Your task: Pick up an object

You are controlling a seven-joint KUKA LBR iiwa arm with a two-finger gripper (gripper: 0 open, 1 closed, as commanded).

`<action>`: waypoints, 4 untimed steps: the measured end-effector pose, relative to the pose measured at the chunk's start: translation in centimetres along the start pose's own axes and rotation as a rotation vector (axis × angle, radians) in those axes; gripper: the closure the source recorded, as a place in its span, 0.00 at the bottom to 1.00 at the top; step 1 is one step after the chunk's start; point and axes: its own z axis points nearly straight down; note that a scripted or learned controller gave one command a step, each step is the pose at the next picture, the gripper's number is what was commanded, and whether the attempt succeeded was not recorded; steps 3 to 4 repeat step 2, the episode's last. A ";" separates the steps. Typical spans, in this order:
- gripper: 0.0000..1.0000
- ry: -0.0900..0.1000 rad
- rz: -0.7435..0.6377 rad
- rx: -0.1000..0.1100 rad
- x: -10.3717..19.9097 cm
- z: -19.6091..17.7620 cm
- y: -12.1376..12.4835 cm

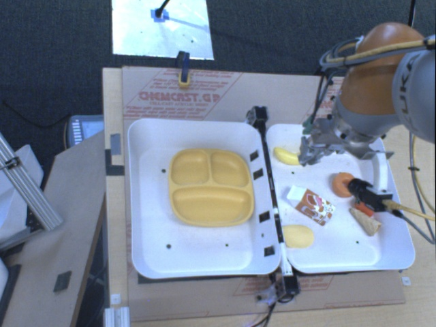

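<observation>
My gripper [308, 155] hangs low over the back left part of the right bin [392, 254]. Its tip is right beside a small yellow banana-shaped piece [285, 157], touching or nearly touching that piece's right end. Nothing is visibly lifted. Further forward in this bin lie a small white and red carton [313, 206], a pale yellow rounded piece [298, 236], an orange round piece [342, 182] and a tan wedge [366, 223].
The left bin [146, 203] holds a yellow divided tray [208, 186]. A black divider [267, 182] runs between the two bins. The arm's grey and orange body [378, 80] covers the right bin's back right corner.
</observation>
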 end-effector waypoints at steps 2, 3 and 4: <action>1.00 0.000 0.000 0.002 9.5 1.1 -0.2; 1.00 0.000 0.000 0.002 9.5 1.1 -0.2; 1.00 0.000 0.000 0.002 9.5 1.1 -0.2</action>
